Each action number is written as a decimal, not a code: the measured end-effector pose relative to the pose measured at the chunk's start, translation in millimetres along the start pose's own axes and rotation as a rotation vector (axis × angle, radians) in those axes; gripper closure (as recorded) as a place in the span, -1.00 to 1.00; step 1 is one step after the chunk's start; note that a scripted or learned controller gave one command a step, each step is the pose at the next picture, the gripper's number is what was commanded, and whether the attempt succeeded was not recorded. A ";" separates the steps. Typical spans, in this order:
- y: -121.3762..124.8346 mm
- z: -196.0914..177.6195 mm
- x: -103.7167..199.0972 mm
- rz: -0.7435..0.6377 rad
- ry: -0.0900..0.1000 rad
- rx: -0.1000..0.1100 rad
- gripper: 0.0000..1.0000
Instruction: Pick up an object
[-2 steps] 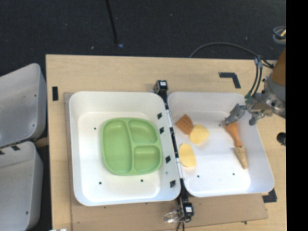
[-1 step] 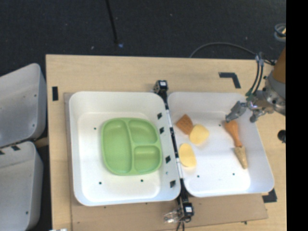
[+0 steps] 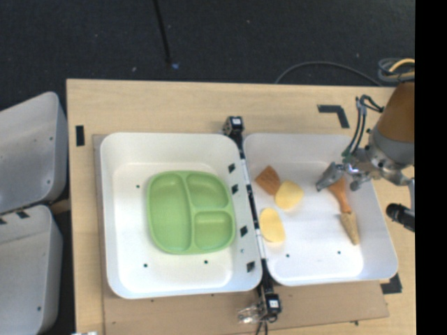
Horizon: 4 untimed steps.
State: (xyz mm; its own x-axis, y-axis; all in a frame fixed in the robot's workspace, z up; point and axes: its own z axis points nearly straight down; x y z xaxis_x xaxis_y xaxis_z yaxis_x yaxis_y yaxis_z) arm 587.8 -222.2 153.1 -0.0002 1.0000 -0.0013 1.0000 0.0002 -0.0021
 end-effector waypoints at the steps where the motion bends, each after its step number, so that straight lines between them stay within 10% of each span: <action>1: 1.2 48.7 -3.1 0.003 -0.006 -0.006 -1.00; 2: 1.0 37.8 -3.1 0.004 -0.004 -0.007 1.00; 4: -1.8 -78.3 7.0 -0.003 -0.001 -0.007 1.00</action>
State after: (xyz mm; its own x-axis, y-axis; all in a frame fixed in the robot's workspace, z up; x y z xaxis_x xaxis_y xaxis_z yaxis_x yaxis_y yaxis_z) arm 586.1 -215.2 231.5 -0.0032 1.0000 -0.0020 1.0000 0.0032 0.0049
